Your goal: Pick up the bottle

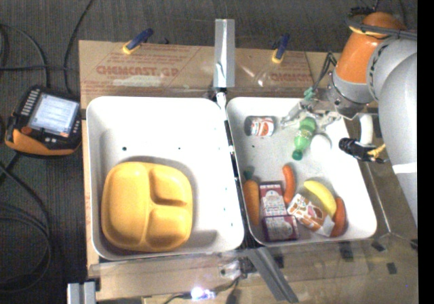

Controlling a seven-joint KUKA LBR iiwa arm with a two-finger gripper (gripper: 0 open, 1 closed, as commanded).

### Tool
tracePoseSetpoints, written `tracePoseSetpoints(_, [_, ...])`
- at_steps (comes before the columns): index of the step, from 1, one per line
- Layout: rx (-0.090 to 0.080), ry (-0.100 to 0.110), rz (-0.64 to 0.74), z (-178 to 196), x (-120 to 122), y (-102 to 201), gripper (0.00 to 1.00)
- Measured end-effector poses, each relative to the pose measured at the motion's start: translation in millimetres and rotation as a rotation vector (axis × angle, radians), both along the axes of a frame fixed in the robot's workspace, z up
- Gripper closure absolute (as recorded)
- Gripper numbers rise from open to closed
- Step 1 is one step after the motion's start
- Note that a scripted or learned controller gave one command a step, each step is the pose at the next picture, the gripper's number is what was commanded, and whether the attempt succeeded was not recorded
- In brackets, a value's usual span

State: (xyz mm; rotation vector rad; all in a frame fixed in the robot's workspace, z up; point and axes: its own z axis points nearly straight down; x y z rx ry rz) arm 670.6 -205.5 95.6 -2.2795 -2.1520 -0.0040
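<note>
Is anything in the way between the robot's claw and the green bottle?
Nothing visible blocks it. The gripper is right above the top end of the green bottle in the right bin. The can lies off to one side, apart from it.

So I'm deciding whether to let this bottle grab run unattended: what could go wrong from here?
1. The green bottle lies tilted on its side under the gripper; being round, it may roll or slip away on closing.
2. The can lies just beside it, toward the bin divider, so a pushed bottle could knock it.
3. The bottle sits near the right bin's back corner, where the walls may crowd the descent.
</note>
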Motion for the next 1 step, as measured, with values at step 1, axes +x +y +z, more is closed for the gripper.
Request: tracePoseSetpoints(1, [-0.008,-0.001,0.003,8.5,0.1,-0.6,1.0])
